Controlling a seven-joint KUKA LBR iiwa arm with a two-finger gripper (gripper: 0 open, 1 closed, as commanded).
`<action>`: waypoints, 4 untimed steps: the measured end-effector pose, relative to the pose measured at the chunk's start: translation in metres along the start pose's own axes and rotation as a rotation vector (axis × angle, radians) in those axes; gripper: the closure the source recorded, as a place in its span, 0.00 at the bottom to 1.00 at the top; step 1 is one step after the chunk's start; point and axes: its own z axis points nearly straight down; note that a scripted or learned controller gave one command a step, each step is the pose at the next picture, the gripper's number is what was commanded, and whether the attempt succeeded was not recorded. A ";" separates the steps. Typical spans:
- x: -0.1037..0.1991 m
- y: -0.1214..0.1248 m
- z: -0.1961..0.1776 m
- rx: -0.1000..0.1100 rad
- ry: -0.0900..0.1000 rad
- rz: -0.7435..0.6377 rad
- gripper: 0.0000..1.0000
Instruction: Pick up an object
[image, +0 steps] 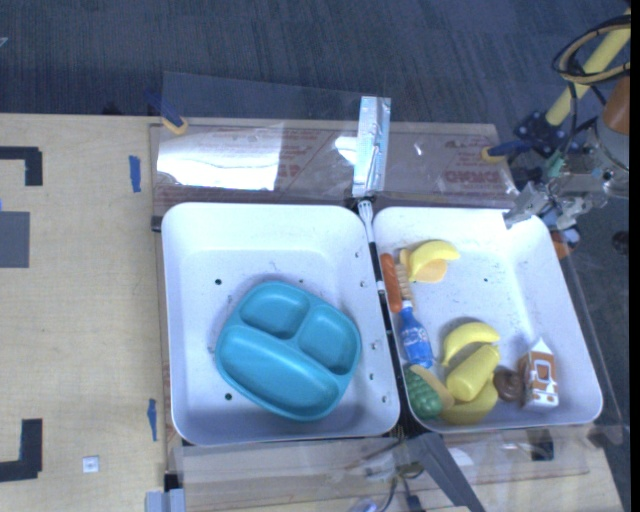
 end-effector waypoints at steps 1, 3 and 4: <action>-0.012 0.020 -0.032 -0.004 -0.002 0.132 0.00; 0.089 -0.005 0.122 -0.005 -0.002 0.034 0.00; 0.103 -0.057 0.133 -0.004 0.000 -0.038 0.00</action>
